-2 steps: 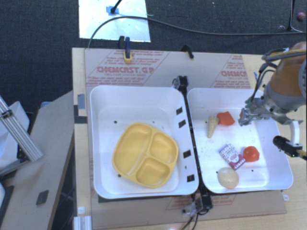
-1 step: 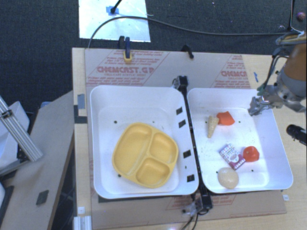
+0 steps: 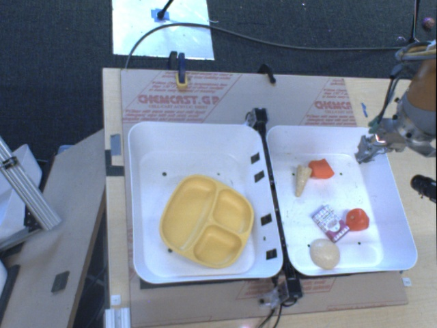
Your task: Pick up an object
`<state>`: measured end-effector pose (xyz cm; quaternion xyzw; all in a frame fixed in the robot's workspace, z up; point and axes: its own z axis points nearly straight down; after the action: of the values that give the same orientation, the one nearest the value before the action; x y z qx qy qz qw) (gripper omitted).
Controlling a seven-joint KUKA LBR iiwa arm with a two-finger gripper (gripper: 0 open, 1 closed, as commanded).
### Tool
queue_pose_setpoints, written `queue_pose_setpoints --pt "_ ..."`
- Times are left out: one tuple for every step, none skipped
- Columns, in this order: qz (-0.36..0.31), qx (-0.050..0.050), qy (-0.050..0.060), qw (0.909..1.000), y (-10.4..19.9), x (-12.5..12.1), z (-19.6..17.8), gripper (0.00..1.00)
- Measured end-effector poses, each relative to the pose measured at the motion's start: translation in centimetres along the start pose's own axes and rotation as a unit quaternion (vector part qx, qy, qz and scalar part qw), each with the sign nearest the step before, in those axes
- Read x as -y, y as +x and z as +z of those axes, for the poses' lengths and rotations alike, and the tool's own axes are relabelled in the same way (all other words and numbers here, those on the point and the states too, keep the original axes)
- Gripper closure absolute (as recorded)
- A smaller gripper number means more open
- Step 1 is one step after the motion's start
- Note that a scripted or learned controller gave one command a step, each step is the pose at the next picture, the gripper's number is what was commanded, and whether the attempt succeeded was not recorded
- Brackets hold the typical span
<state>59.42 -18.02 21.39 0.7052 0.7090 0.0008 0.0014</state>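
Note:
The right bin (image 3: 392,203) holds several small objects: an orange wedge (image 3: 321,169), a cream cone-shaped piece (image 3: 302,180), a red and white packet (image 3: 329,223), a red tomato-like piece (image 3: 357,219) and a pale round bun (image 3: 325,253). My gripper (image 3: 369,148) hangs over the bin's upper right corner, to the right of the orange wedge and apart from it. Nothing shows between its fingers.
The left bin (image 3: 147,156) holds a yellow divided tray (image 3: 207,220). A black divider (image 3: 268,197) with clips runs between the bins. A clear sheet lies under both bins, with a yellow and black clamp (image 3: 181,70) at its far edge. An aluminium bar (image 3: 24,190) lies at far left.

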Motion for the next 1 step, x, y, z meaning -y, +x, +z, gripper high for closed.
queue_pose_setpoints --pt "-0.002 -0.001 0.0 1.0 5.84 -0.14 -1.15 1.0"
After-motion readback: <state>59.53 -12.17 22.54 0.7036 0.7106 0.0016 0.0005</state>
